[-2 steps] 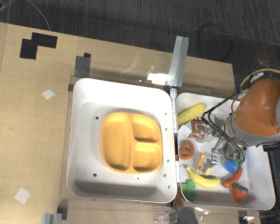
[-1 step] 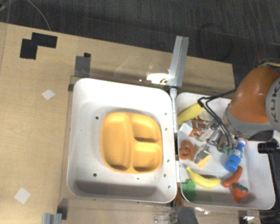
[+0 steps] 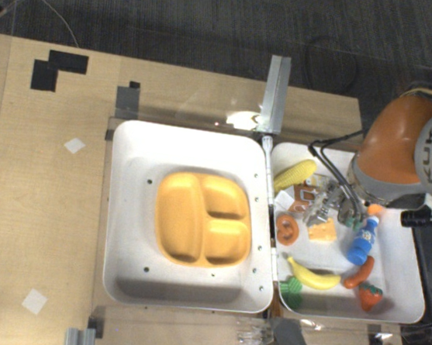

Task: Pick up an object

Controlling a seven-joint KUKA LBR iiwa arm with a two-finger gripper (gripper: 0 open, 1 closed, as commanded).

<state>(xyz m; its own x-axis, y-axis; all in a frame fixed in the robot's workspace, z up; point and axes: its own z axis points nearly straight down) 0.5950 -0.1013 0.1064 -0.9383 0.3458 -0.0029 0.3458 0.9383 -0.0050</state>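
The grey arm's metal two-finger gripper (image 3: pixel 329 207) hangs low in the right white bin (image 3: pixel 411 297), and whether it is spread I cannot tell. Just under it lies a pale orange cheese wedge (image 3: pixel 322 232), crowded by one corn cob (image 3: pixel 295 173), one yellow banana (image 3: pixel 315 277) lying roughly left-right, and one blue bottle (image 3: pixel 361 244). The left white bin (image 3: pixel 131 196) holds one yellow divided tray (image 3: pixel 202 218).

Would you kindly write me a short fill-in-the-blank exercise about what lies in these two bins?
1. The yellow plastic divided tray lies in the ____ white bin.
2. The yellow plastic banana lies in the ____ white bin.
3. The blue plastic bottle has a cap coloured ____.
4. The robot's claw hangs over the ____ bin.

Missing words: left; right; orange; right
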